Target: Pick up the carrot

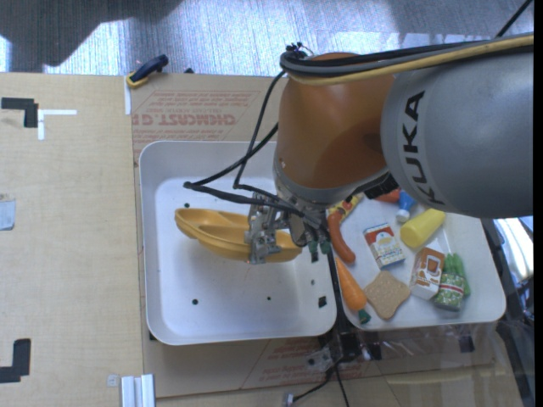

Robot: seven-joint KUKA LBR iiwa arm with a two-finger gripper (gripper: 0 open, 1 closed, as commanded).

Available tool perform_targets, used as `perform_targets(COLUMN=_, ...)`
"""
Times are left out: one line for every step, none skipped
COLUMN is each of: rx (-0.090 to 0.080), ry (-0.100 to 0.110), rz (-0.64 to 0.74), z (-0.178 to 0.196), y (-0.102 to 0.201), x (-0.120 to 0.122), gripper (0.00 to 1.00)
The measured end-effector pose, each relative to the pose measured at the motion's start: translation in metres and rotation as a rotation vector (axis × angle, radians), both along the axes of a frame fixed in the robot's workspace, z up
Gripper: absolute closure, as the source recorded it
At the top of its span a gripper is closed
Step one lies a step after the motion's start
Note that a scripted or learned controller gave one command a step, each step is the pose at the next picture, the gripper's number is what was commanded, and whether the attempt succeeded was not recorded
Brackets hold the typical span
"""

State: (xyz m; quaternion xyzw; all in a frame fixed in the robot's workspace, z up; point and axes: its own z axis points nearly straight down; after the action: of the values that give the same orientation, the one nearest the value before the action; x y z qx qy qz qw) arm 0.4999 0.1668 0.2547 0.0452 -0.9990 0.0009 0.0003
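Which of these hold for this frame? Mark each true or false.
1. The carrot lies in the right bin. True.
2. The banana lies in the right bin. False: it lies in the left bin.
3. The gripper is over the banana. True.
4. The carrot is between the jaws. False: it lies apart from the gripper, in the right bin.
5. The bread slice sits beside the carrot. True.

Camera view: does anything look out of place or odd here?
Yes. The tool sits over the yellow banana in the left bin, while the carrot lies in the right bin by the divider, apart from the tool.
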Motion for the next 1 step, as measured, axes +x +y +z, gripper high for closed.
perform_targets(rx=0.001, ry=-0.003, rz=0.001, z=0.0015, y=0.0006, x=0.0004, gripper=0.00)
